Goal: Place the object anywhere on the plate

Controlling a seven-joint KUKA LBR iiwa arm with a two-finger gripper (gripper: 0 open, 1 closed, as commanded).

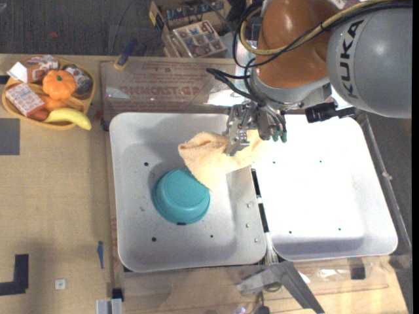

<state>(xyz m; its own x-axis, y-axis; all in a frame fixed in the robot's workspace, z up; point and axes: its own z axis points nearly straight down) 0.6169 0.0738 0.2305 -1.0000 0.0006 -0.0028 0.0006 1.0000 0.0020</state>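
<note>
A pale yellow cloth (206, 159) lies crumpled in the left bin (131, 149), near its back right. Its lower corner rests against the rim of a teal round plate (182, 196) that sits in the middle of that bin. My gripper (251, 138) hangs over the cloth's right end, by the divide between the two bins. Its fingers are closed on a bunched-up fold of the cloth, and that end looks pulled up off the bin floor. The rest of the cloth trails down to the left toward the plate.
The right bin (327, 195) adjoins the left one. The grey arm with its orange band (294, 31) looms over the back right. A yellow basket of toy food (46, 97) stands on the bench at far left. Boxes lie behind the bins.
</note>
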